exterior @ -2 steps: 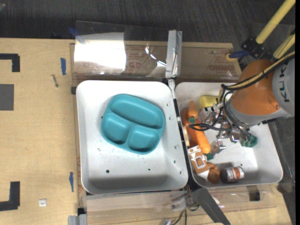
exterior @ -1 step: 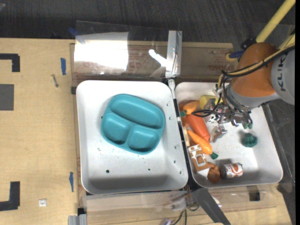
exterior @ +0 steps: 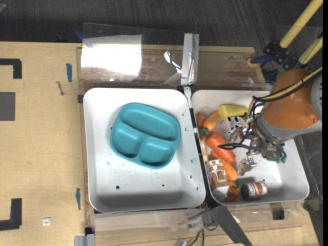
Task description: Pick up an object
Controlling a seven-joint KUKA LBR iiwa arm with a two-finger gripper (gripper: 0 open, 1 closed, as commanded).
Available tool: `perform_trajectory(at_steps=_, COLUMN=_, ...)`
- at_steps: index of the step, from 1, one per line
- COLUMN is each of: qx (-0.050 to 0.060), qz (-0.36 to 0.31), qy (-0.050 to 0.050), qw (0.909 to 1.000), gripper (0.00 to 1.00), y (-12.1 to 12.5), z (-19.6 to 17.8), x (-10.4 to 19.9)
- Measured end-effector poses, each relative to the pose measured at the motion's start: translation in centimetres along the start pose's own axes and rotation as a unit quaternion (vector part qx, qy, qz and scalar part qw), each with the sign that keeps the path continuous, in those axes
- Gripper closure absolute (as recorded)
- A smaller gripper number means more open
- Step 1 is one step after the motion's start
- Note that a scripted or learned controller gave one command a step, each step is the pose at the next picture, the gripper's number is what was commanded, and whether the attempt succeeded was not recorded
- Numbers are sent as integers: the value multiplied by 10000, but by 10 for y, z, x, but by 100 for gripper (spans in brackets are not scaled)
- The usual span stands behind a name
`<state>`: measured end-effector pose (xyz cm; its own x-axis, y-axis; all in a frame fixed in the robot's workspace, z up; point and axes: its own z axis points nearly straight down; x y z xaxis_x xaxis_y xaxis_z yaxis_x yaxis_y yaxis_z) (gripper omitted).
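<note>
The pick looks unfinished: the gripper [exterior: 249, 146] sits low in the right bin [exterior: 294, 186] among the clutter, and whether it is open, closed or holding anything cannot be told. Candidate objects lie at its nine o'clock: roughly three orange carrots [exterior: 220, 143] and one yellow piece [exterior: 231, 110]. One small can [exterior: 253, 189] lies at six o'clock. The left bin [exterior: 97, 152] holds one teal divided plate [exterior: 145, 134]. Two bins sit on the desk [exterior: 38, 137].
</note>
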<state>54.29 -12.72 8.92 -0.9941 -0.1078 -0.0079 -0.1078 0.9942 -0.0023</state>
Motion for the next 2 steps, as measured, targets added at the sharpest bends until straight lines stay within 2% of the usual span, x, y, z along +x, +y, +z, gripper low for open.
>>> perform_trajectory(at_steps=1, qx=36, qz=-547, qy=-37, qw=9985, gripper=0, y=21, z=0, x=-29)
perform_trajectory(at_steps=2, qx=-2, qz=381, qy=-19, qw=9993, gripper=0, y=12, z=0, x=-36)
